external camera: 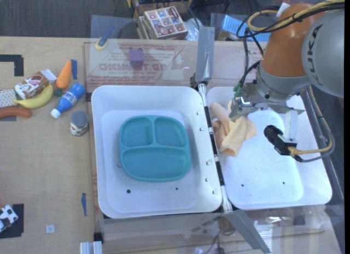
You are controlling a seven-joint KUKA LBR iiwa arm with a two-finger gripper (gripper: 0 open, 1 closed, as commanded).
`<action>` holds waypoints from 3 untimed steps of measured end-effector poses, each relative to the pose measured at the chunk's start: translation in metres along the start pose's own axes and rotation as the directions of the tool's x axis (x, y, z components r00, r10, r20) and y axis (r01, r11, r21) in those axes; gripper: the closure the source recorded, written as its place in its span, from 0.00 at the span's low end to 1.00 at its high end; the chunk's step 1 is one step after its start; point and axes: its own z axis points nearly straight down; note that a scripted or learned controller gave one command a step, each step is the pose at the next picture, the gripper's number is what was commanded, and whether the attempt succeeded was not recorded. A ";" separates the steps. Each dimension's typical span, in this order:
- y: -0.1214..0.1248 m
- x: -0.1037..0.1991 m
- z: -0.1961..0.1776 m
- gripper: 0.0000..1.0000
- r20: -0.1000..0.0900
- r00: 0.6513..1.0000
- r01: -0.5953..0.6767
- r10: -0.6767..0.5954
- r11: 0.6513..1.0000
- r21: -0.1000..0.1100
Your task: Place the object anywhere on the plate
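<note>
The near part of the right bin [284,184] is bare white floor, and the near rim of the left bin [158,206] runs beside it. A little farther in, the plate [155,148], teal with three compartments, sits flat in the middle of the left bin with nothing on it. Level with it, in the right bin against the wall the two bins share, lies the cloth [232,132], a pale tan, crumpled piece with a rolled fold along its left side. It looks soft, light and limp, so it will likely sag and trail when lifted; a pinch on a raised bunch near its middle seems safer than one on a thin edge, which could slip out. Just beyond, the gripper [239,107] hangs over the cloth's far right corner, touching it or nearly so, with the bulk of the fabric lying nearer and to the left. Whether the jaws are spread or closed cannot be told from here, nor whether any fabric sits between them. The cloth must cross the shared wall to reach the plate.
</note>
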 end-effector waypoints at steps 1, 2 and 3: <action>-0.001 0.057 -0.021 1.00 0.001 0.994 0.108 -0.108 0.994 -0.004; -0.016 0.106 -0.013 1.00 -0.001 0.988 0.156 -0.156 0.988 0.002; -0.024 0.184 -0.002 1.00 -0.002 0.967 0.254 -0.254 0.967 0.002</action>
